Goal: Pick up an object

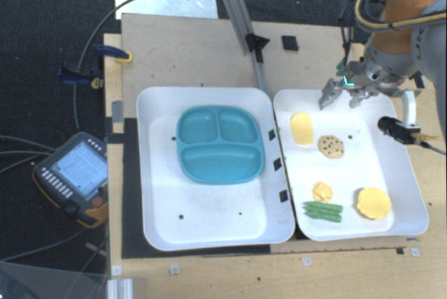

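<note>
The hand (pixel 342 96) is seen spread open, nothing gripped; the yellow block (pixel 302 128) is found just down-left of it, long axis upright.

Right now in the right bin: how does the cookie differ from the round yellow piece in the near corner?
The cookie is tan with dark specks; the round yellow piece is plain yellow. The cookie looks smaller than the yellow piece. The cookie lies mid-bin, beside the pale yellow block; the yellow piece lies at the near right end, right of the green beans. Both are roundish, lie flat, and sit apart from the gripper.
</note>
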`<state>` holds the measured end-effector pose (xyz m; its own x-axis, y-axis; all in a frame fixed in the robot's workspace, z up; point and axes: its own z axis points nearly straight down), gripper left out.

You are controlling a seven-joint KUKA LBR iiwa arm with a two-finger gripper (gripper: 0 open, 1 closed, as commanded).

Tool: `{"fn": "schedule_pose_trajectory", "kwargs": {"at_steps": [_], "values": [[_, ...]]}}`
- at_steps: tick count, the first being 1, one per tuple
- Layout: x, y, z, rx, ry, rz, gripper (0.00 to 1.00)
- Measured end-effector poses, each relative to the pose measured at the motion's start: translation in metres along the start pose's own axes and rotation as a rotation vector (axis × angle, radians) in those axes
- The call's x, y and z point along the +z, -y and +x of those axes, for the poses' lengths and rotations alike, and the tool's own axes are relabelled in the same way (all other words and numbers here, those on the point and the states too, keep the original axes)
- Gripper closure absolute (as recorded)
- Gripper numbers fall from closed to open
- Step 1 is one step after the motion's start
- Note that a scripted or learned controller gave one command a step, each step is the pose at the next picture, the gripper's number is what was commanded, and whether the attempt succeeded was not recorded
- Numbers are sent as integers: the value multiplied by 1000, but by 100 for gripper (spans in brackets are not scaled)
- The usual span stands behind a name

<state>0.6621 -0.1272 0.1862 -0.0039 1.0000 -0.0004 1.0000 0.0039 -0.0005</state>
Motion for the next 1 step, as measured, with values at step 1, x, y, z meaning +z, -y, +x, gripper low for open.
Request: {"fn": "schedule_pose_trajectory", "kwargs": {"at_steps": [1], "values": [[-1,-1,0,0,0,-3,0]]}}
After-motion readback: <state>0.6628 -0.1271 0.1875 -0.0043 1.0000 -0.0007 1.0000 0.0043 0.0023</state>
